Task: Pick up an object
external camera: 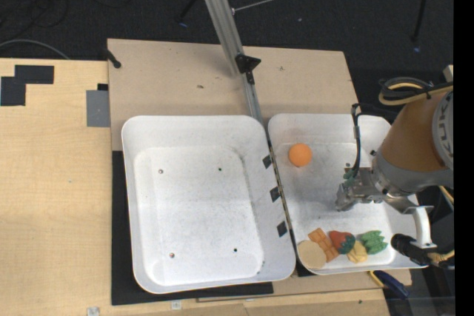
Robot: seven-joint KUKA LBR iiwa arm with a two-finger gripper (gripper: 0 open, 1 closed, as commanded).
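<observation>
An orange ball point(300, 155) lies in the right bin point(318, 129), toward its upper middle. Along that bin's near edge sits a cluster of small toy foods: a tan disc point(312, 254), an orange piece point(322, 240), a red piece point(341, 239), a yellow piece point(358, 253) and a green leafy piece point(372, 240). My gripper point(349, 194) hangs low over the right bin's floor, right of the ball and above the cluster, touching none of them. The grey and orange arm point(418, 140) hides its upper part.
The left bin point(141, 137) lies beside the right one, with black clips point(272, 192) along the shared wall. A slanted aluminium rail point(222, 18) rises behind the bins. A light wooden table point(44, 181) lies to the left.
</observation>
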